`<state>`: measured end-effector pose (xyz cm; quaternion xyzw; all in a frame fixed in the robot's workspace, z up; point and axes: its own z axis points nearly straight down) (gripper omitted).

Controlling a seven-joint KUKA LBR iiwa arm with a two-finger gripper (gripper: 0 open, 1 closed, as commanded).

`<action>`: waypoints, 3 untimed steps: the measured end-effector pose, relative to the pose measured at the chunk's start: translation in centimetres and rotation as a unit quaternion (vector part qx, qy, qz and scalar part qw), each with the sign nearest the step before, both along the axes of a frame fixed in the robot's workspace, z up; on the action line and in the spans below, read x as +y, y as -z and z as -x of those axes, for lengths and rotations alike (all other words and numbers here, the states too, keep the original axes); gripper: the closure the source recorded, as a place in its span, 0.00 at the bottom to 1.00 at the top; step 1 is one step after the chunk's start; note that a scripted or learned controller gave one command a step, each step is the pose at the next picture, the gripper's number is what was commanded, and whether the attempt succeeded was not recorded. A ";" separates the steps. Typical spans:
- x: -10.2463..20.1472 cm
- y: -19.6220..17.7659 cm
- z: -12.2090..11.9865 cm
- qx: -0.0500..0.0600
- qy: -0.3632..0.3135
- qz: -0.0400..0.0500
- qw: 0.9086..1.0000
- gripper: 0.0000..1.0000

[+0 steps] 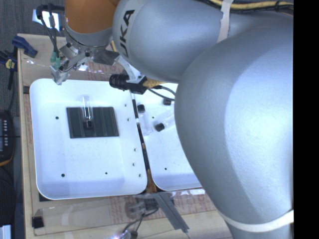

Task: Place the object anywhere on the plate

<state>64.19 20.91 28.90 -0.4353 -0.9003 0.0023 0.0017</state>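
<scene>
A dark ribbed plate [93, 122] lies flat in the left white bin [50, 173], a little left of the bin's middle. A small clear tube with a dark end [87, 111] rests on the plate, lying lengthwise across its upper middle. My gripper [61, 73] hangs over the bin's far left corner, up and to the left of the plate and well apart from the tube. The grey arm with its orange band [87, 6] covers most of the right side of the view.
The right bin [169, 180] is largely hidden by the arm; small dark pieces [159, 127] lie near its left wall. A blue clamp [24, 46] sits on the bench's far left corner. A black device [5, 133] lies at the left edge.
</scene>
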 end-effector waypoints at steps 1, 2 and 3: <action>-1.7 9.4 7.4 0.000 -0.125 -0.001 0.992 1.00; -0.1 19.7 13.3 0.000 0.049 -0.001 0.999 1.00; -5.5 14.4 6.9 -0.002 0.162 0.000 0.987 1.00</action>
